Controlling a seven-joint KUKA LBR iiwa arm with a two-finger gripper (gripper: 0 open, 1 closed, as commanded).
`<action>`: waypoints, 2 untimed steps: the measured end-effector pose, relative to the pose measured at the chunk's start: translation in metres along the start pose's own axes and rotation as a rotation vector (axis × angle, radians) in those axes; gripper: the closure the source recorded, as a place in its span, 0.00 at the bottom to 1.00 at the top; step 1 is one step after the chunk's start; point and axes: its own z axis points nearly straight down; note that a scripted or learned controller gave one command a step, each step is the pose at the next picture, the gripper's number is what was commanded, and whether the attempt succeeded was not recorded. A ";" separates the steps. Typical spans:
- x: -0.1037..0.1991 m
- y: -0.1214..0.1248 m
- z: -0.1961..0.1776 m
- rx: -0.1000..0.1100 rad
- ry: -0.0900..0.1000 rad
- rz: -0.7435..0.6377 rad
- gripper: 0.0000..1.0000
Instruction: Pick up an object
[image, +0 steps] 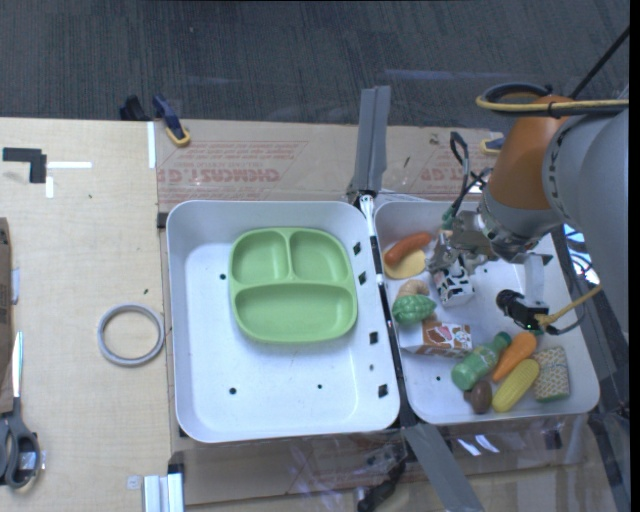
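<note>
The tool (452, 262) sits low in the right bin (580, 395) — whether it grips anything I cannot tell. A black-and-white toy (455, 285) lies directly under it, touching or nearly so; broccoli (412, 308) sits just left — lifting straight up looks plausible.

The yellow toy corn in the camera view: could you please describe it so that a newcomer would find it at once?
Start at the right-hand white bin, the one crowded with toy food, and go to its near right corner. There the toy corn lies tilted between the orange carrot and a tan waffle-like square. It is the cluster's only plain yellow, ridged cob.
</note>
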 end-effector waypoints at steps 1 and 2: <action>-0.009 0.027 -0.001 0.023 0.003 0.014 1.00; 0.052 0.033 -0.091 -0.002 0.000 0.001 1.00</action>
